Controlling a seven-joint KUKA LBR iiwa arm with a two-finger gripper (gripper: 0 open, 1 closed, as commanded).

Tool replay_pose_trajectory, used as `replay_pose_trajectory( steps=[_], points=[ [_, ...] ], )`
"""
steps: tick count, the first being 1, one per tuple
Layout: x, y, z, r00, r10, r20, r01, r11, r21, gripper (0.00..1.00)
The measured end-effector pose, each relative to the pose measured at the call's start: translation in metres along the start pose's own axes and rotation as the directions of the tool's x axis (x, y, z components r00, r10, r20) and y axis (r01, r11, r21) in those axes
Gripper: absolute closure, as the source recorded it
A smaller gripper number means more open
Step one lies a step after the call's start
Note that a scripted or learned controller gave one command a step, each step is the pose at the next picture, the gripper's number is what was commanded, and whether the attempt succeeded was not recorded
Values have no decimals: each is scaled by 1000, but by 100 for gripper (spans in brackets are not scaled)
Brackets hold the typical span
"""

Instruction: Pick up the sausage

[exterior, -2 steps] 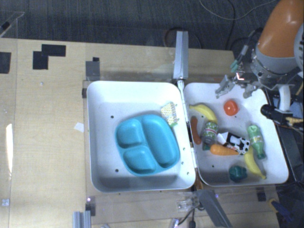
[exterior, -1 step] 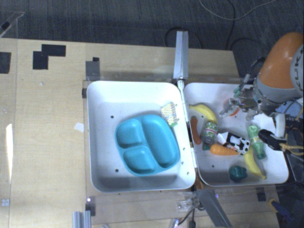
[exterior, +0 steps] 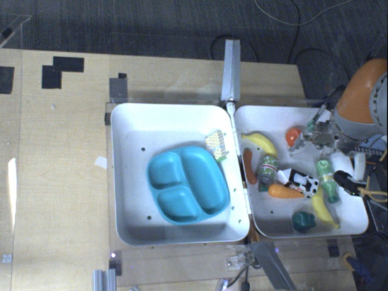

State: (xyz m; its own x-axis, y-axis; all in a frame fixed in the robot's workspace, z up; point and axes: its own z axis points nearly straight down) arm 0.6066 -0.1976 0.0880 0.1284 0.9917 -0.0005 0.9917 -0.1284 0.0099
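1. two white bins: left bin point(exterior: 121, 162), right bin point(exterior: 273, 115).
2. one blue divided plate point(exterior: 188, 183) in the left bin, with one yellow mesh item point(exterior: 216, 143) at its far right.
3. two bananas: far point(exterior: 260, 142), near right point(exterior: 323, 210).
4. one sausage point(exterior: 248, 164).
5. one carrot point(exterior: 285, 191).
6. one tomato point(exterior: 293, 136).
7. one can point(exterior: 267, 168), one green bottle point(exterior: 328, 180).
8. one black-and-white toy point(exterior: 301, 181), one dark green lump point(exterior: 304, 220).

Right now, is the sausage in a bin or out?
In: the sausage lies flat in the right bin, along its left wall.
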Motion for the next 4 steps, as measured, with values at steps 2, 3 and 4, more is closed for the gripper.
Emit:
replay_pose_trajectory(
  steps=[2,3,4],
  points=[
    [32,64,-13,997,-74,2,74,997,-5,100],
    [34,67,-26,997,-80,3,80,997,-13,100],
    [77,55,0,965,-261,-1,261,965,1,100]
  ],
)
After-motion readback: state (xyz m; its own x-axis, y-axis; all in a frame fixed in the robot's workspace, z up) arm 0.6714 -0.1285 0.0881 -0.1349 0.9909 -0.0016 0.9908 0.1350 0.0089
